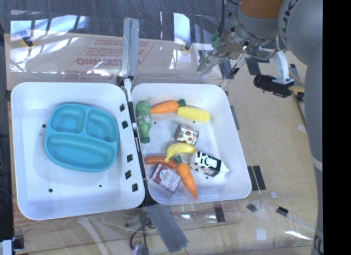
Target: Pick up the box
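Observation:
Near the front of the right bin (233, 139) lies a small red and white box (165, 178), between a red sausage (158, 160) and an orange carrot (187, 177). A black and white carton (208, 163) rests just right of that carrot. My gripper (207, 62) hangs above the bin's far rim, well away from both boxes, and nothing shows in its grasp.
The right bin also holds a green bottle (143, 121), a second carrot (164, 107), a corn cob (193, 114), a small can (186, 134) and a banana (180, 149). A blue divided plate (82, 137) sits in the left bin (24, 155).

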You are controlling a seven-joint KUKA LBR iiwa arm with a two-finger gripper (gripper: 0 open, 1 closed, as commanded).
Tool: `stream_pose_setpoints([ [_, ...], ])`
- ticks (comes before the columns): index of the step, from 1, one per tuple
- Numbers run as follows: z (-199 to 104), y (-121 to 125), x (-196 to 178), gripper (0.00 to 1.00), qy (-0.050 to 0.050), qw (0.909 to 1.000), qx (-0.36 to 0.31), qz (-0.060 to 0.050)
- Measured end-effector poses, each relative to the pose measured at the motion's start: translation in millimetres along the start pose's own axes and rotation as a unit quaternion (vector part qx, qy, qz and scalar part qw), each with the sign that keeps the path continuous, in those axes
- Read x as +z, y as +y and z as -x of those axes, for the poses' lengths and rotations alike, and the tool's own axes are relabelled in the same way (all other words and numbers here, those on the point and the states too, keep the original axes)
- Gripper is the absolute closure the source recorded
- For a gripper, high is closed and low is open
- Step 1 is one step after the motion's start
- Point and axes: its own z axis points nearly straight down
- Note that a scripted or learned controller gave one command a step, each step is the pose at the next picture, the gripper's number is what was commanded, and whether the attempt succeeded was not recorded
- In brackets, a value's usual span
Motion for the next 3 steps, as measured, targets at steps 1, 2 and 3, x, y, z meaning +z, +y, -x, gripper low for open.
stream_pose_setpoints([
  [1,19,-12,-122,1.00,-0.001,0.9835,0.181,0.001],
  [2,-20,5,84,1.00,0.000,0.9849,0.173,-0.001],
  [3,28,-7,-27,1.00,0.000,0.9895,0.144,0.001],
])
